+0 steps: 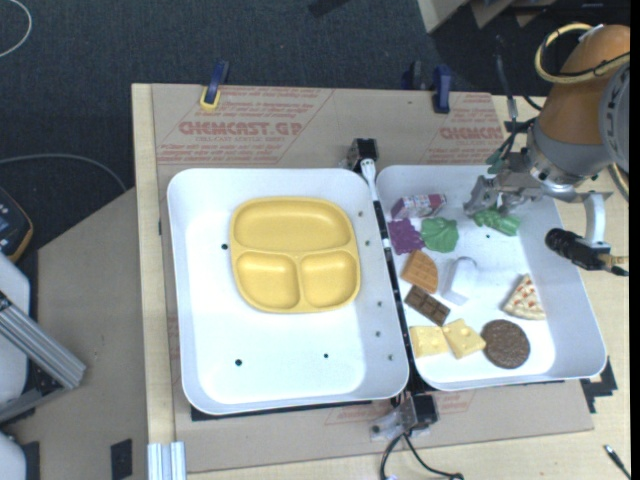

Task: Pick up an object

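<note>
Dark carpet surrounds my bench, and on the bench lies a brown board (300, 128) with red printing, held by a yellow clamp (211, 96) at the upper left and a blue clamp (441, 88) at the upper right. On this board I see two white bins side by side. My left bin (200, 298) holds a yellow divided plate (295, 251), with one long compartment at the top and two smaller ones below. My right bin (570, 298) holds the toy food. At its upper left a purple and white wrapper (420, 205) lies above a purple piece (404, 235), and a green leafy piece (439, 234) is just beside that one. Below them I see an orange-brown wedge (420, 270), a white block (460, 279), a dark brown bar (428, 306), a pale yellow block (428, 341) and a yellow cheese piece (464, 339) touching each other, and a round dark brown patty (506, 343) at the lower right. A pizza slice (526, 298) rests near the right wall of the bin. My arm (585, 98) enters from the upper right of the frame, and the gripper (494, 201) is low over the upper part of the right bin. A green object (502, 222) sits right at the fingertips, but I cannot tell if the fingers are closed on it or apart, because they are small and blurred.
</note>
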`<state>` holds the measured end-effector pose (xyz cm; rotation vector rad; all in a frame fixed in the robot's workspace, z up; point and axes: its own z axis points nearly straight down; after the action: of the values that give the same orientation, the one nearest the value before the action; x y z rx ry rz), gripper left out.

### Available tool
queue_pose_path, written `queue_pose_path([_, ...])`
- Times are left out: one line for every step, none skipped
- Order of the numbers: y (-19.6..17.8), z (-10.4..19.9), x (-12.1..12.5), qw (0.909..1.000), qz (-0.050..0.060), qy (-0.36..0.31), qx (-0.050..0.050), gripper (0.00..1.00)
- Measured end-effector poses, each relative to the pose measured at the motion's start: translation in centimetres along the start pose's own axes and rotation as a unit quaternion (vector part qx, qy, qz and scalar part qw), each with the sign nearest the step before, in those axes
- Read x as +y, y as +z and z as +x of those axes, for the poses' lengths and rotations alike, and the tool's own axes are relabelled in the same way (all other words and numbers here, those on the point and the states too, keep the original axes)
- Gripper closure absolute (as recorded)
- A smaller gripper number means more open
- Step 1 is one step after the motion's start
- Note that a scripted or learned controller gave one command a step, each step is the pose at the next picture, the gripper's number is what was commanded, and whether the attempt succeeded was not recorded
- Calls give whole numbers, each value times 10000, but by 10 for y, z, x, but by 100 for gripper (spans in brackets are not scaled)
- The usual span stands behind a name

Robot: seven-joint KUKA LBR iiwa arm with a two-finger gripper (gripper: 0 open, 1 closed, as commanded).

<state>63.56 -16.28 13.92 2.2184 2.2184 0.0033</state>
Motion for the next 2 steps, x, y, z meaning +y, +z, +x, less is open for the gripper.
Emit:
queue_pose_path([-59, 8, 7, 10000, -21, -11, -5, 100])
queue_pose_path([-87, 8, 8, 10000, -3, -6, -1, 100])
